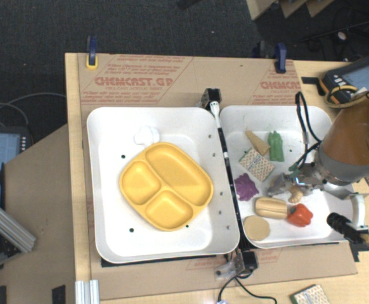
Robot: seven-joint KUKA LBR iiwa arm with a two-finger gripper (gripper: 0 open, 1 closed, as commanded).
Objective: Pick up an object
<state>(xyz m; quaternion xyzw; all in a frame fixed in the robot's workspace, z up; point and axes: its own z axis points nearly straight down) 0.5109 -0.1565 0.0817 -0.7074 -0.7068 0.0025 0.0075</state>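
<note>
We could not tell how the gripper (290, 183) stood, low in the right bin (311, 235); the bread roll (271, 207) lay just beside it, so we advised a square, centred descent.

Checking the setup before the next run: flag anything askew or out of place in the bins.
The yellow divided plate sits rotated in the left bin, corners toward the walls. The small items cluster in the right bin; nothing looks spilled or damaged.

You've got one fixed camera above the worktop (172, 75), looking down at a slant, mid-range; both bins in frame.
</note>
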